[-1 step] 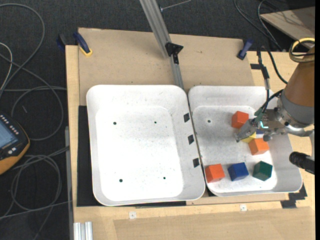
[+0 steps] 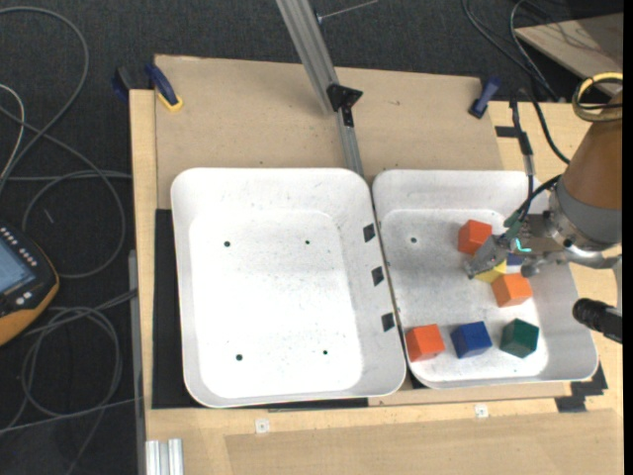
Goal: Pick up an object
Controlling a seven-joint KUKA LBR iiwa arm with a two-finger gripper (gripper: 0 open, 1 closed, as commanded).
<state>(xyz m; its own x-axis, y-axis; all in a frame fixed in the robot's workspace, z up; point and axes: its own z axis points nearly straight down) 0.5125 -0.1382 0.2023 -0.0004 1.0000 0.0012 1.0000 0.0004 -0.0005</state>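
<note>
**Robot arm lowered among coloured blocks in the right-hand bin, grasp not confirmed**

All positions here are given relative to the right bin (image 2: 435, 201), the shallow white tray on the right half of the desk (image 2: 247, 97).

Nearest the viewer, along the right bin's front wall, three blocks sit in a row, close together but apart: an orange-red block (image 2: 425, 341) on the left, a blue block (image 2: 471, 338) in the middle, and a dark green block (image 2: 519, 336) on the right.

A little further in, toward the bin's right side, lies an orange block (image 2: 511, 289). Just behind it and touching or nearly touching it is a small yellow block (image 2: 488, 274), partly covered by the tool (image 2: 497, 257). The tool is low over the bin's middle-right area, reaching in from the right. Whether it is released or clenched cannot be told from this angle, and no block can be seen gripped in it.

Further back again, just beyond the tool, sits another orange-red block (image 2: 475, 236).

Beside the right bin, to its left, stands the left bin (image 2: 198, 206). Beyond both bins a metal pole (image 2: 312, 47) slants away.

Judgement on doing this step well: the yellow block seems the likeliest target, but it is crowded by orange neighbours on two sides. The tool should centre over one block alone, come down straight and close on opposite flat faces. Lifting slowly would reveal early whether the block is truly held or merely nudged aside.
</note>
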